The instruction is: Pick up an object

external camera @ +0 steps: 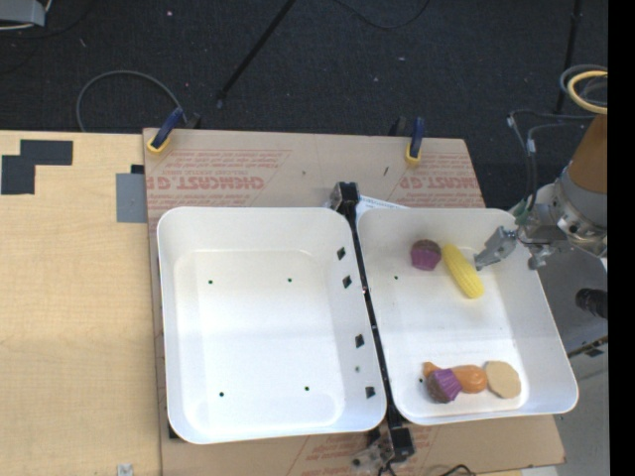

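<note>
Your gripper (493, 250) hangs over the right bin (541, 315), and I cannot tell whether it is apart or together; nothing is visibly in it, so the pick looks undone. Just left of it lies the yellow corn (462, 271), with a purple object (426, 255) beyond. Well below it, a purple, orange and tan cluster (473, 380) sits clear of your path.

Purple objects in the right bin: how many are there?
2. One round purple piece lies in the bin's far part, just left of the yellow corn. The other purple piece lies near the front wall, against an orange item. Others could be hidden beneath.
</note>
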Tool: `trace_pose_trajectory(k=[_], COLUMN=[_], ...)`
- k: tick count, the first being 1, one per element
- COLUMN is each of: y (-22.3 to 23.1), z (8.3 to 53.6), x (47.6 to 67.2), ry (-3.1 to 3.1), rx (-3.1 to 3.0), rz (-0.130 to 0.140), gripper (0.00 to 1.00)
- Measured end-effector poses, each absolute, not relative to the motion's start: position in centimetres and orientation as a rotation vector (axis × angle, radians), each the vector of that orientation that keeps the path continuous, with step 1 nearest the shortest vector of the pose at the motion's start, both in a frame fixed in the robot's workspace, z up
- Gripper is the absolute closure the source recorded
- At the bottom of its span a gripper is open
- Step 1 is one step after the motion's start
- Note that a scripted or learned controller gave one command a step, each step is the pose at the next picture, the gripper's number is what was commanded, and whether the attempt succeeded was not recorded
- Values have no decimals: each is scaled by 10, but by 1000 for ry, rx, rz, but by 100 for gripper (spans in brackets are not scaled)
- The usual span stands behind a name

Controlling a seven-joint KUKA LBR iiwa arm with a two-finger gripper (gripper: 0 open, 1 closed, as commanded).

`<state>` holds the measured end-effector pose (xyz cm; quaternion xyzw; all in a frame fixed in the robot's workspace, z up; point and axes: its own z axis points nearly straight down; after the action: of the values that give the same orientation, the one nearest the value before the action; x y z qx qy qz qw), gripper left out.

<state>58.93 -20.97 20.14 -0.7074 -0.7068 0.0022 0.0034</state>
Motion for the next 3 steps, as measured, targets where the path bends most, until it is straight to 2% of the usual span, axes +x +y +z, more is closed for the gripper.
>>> trace_pose_trajectory(k=[1,3], y=[-210,-207], z=[206,116], x=[591,585], ry=[-2221,-2219], rx=[-2221,-2218], rz=[0,3], gripper=[0,0])
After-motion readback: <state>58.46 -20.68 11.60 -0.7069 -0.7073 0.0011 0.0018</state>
